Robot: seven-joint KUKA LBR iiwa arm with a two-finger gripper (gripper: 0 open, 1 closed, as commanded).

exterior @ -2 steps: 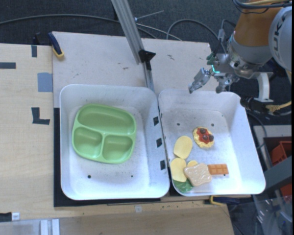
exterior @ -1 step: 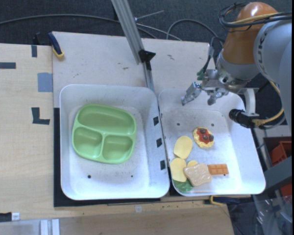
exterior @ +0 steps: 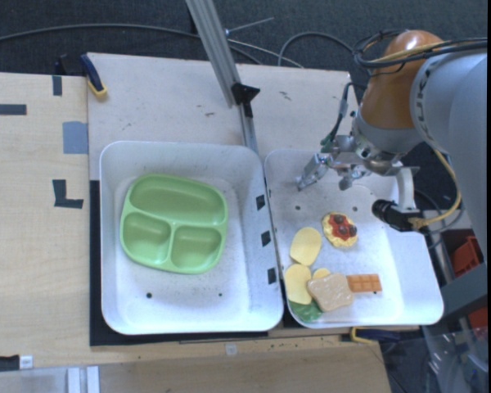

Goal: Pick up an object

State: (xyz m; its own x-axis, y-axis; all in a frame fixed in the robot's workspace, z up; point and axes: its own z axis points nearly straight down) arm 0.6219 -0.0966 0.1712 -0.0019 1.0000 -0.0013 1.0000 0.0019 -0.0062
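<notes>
A cluster of toy food (exterior: 323,277) is seen toward the near edge of the right bin (exterior: 409,301), with a small pizza (exterior: 340,229) just beyond. The gripper (exterior: 327,173) is held above the bin's far-left part, fingers spread, nothing between them. A green divided plate (exterior: 174,223) is seen in the left bin (exterior: 114,301).

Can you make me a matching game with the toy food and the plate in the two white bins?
Things:
1. green plastic divided plate
2. small round toy pizza with red topping
3. tan toy bread slice
4. orange toy wafer bar

Places:
A. just right of the bread slice
B. alone in the left bin
C. near the right bin's front edge, beside the yellow pieces
D. middle of the right bin, nearest the gripper

Pairs: 1-B, 2-D, 3-C, 4-A
</notes>
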